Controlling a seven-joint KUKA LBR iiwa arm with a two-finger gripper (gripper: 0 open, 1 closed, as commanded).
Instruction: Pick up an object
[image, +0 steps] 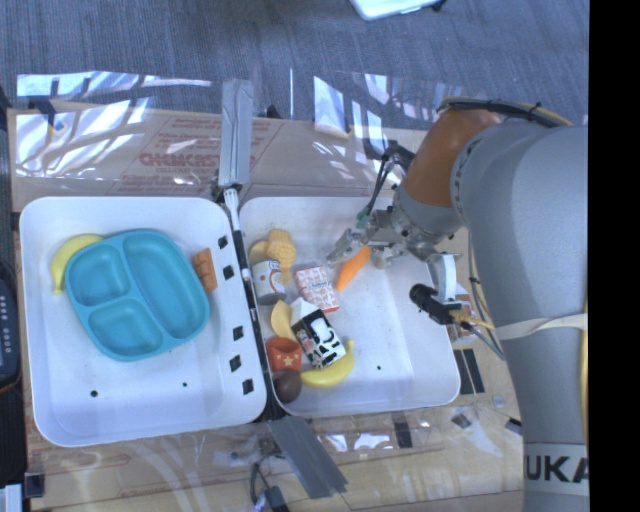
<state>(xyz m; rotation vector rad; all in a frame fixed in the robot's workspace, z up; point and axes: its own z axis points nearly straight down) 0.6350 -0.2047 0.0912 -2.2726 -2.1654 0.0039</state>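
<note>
An orange carrot (350, 270) lies slanted in the upper middle of the right bin (410, 370). My gripper (364, 248) hangs right over the carrot's upper end, with the grey arm coming in from the right. Whether it touches the carrot is hidden by the gripper's body. A pile lies along the right bin's left side: a tan cob-like piece (281, 245), a small can (265, 281), a red-and-white packet (315, 287), a black-and-white carton (321, 341), a banana (338, 371), a red cup (283, 352) and a brown ball (288, 386).
The left bin (60, 400) holds a blue divided plate (135, 292), a yellow piece (68, 255) tucked under its left rim, and a small orange block (205, 268) by the divider. A black part (432, 301) of the arm hangs over the right bin's right side.
</note>
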